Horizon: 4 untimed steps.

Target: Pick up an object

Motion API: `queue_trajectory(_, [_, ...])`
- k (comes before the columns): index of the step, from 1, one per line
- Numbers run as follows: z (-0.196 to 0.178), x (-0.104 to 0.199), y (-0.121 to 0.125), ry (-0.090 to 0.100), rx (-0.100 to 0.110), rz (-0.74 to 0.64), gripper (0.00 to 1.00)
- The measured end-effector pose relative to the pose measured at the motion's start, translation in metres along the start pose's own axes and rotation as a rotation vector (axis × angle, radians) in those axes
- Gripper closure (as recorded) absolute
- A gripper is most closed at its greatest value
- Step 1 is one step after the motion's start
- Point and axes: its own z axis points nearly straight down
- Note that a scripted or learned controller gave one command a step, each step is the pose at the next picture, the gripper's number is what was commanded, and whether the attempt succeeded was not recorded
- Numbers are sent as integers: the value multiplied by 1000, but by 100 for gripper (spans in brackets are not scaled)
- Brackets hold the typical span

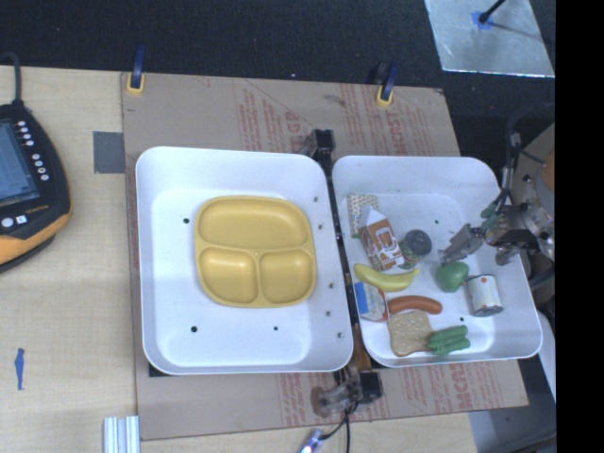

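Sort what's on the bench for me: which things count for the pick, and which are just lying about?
For the pick: gripper, right bin, green apple, banana, sausage, toast, can.

Lying about: left bin, yellow tray, teach pendant.

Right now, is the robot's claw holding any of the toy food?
Gripper: over the right bin, just above the green apple; nothing shows between its fingers, and open or closed cannot be told.
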Motion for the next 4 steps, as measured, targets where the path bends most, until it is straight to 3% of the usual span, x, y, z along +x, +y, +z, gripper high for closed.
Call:
queue_trajectory(1, [146, 10, -11, 0, -1, -1, 0])
queue_trajectory(2, [159, 16, 25, -1, 1, -2, 0])
queue_trajectory(3, [98, 18, 63, -1, -1, 1, 0])
queue_trajectory(4, [136, 32, 87, -1, -8, 0, 0])
